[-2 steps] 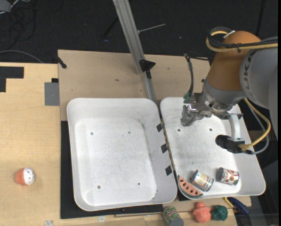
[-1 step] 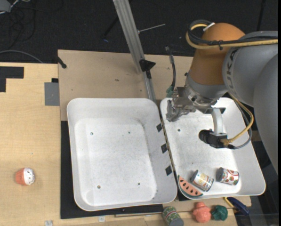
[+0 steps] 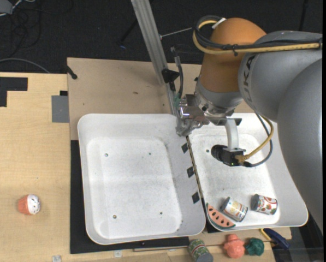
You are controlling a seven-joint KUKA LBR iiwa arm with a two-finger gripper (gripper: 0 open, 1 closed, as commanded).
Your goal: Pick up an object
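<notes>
My gripper [image 3: 185, 125] hangs below the arm's orange band [image 3: 228, 48], at the far end of the divider between the two white bins. It is over the inner edge of the left bin [image 3: 97, 125]. In the right bin [image 3: 294, 214], along the near wall, lie a watermelon-slice toy [image 3: 219, 218], a silver and yellow can [image 3: 235, 209] and a red and white can [image 3: 264, 203]. All three are well away from the gripper, toward the near side. I see nothing under the gripper.
A red and white ball [image 3: 29, 204] rests on the bench at far left. Off the bins' near edge lie a green can [image 3: 198, 250], a red toy [image 3: 233, 246] and a green toy [image 3: 254, 246]. A metal rail [image 3: 152, 34] leans behind the gripper.
</notes>
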